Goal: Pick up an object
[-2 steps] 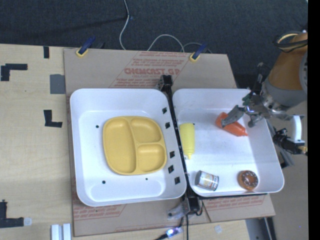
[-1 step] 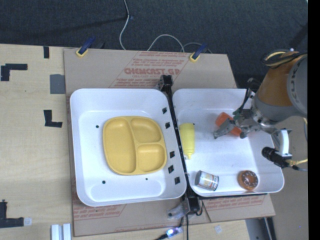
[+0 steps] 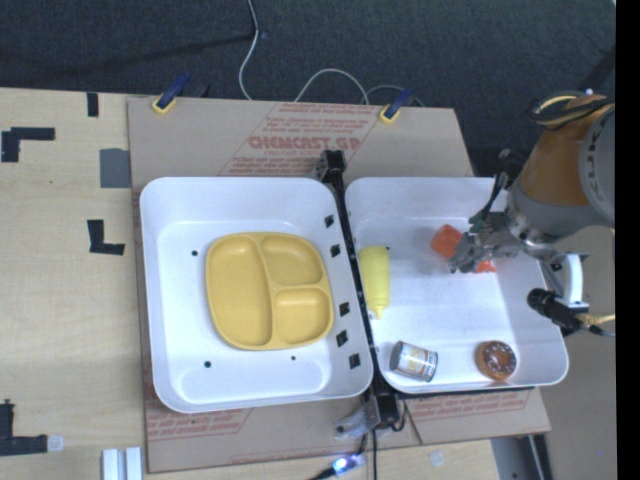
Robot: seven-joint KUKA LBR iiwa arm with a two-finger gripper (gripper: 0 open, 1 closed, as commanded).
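I judge the pick as begun but not done. My tool (image 3: 472,255) is down in the right bin (image 3: 440,313), touching the orange object (image 3: 446,238); I cannot tell its state. Grasp and lift remain.

The grey arm (image 3: 575,183) reaches in from the right, wrist angled downward.
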